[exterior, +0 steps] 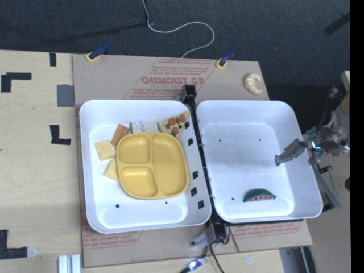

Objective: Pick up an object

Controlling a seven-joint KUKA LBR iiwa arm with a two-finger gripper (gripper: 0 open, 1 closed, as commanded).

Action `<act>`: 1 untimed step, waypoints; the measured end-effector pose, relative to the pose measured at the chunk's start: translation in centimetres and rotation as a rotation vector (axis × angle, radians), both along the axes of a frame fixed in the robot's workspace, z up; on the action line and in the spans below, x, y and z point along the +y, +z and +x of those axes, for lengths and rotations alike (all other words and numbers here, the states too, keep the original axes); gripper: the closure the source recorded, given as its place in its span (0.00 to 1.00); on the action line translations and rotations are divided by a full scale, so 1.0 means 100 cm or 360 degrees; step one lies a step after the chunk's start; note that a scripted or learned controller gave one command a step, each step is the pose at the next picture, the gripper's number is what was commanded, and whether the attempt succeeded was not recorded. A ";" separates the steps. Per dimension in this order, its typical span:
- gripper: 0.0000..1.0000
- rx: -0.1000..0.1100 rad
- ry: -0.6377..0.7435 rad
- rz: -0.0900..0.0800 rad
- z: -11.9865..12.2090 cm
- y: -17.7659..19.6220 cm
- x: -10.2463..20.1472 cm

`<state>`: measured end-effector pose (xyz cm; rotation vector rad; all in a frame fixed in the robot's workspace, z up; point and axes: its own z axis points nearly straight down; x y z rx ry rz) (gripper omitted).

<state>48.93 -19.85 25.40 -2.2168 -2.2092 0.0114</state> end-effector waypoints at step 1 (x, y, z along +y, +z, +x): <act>0.00 -0.0019 0.0007 -0.0005 0.002 0.006 0.000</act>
